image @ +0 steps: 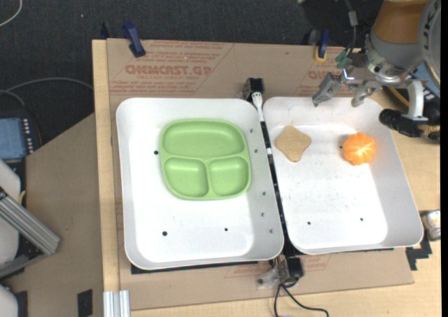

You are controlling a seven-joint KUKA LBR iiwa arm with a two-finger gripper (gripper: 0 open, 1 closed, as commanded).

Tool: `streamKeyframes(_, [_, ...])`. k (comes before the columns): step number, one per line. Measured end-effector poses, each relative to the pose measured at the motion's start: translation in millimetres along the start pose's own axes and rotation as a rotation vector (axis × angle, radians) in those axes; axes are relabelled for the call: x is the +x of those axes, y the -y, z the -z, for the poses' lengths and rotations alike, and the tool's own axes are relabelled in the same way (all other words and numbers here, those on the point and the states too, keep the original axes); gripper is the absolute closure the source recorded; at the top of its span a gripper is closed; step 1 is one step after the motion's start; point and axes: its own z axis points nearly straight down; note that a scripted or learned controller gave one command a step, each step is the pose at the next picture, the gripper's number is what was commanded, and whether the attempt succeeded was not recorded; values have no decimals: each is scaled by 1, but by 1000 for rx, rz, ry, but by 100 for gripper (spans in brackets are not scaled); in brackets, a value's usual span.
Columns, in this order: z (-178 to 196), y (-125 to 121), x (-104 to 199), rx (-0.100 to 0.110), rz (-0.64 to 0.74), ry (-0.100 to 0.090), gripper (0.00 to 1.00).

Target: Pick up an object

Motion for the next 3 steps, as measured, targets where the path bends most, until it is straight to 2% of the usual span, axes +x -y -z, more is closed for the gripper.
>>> streamKeyframes(1, [-117, 2, -70, 10, -6, -1, 0])
streamKeyframes(2, [-119, -4, -88, 7, 2, -20, 0])
streamKeyframes(3, [-121, 59, -90, 0, 3, -10, 0])
